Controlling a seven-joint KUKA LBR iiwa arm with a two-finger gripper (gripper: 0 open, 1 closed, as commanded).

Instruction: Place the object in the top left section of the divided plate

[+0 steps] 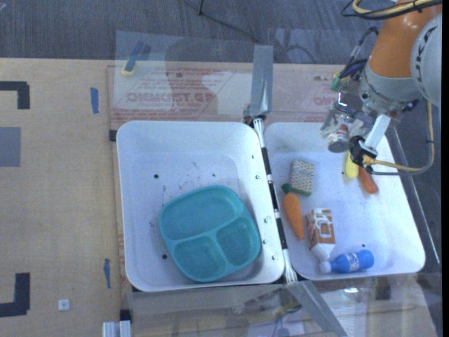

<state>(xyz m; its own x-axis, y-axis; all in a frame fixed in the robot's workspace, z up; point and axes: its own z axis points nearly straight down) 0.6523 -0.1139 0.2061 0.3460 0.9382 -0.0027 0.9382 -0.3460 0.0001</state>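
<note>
Arm: we see the grey arm come in from the upper right, its orange band above the wrist, the wrist bent down and leftward over the far right corner of the right bin
Gripper: the gripper hangs above the bin's upper part, tilted toward the left; we cannot tell how far the claw stands apart or whether anything is in it, since the tip is a blur of grey and red
Cables: yellow hoses loop over the top of the arm, and one thin yellow line trails right from the wrist
Plate: the teal divided plate lies in the left bin, toward its near side, all three sections bare
Objects in the right bin: a carrot near the divider, a speckled sponge-like block just above it, a small carton beside the carrot, a blue bottle at the near edge, a yellow and orange piece under the wrist
</note>
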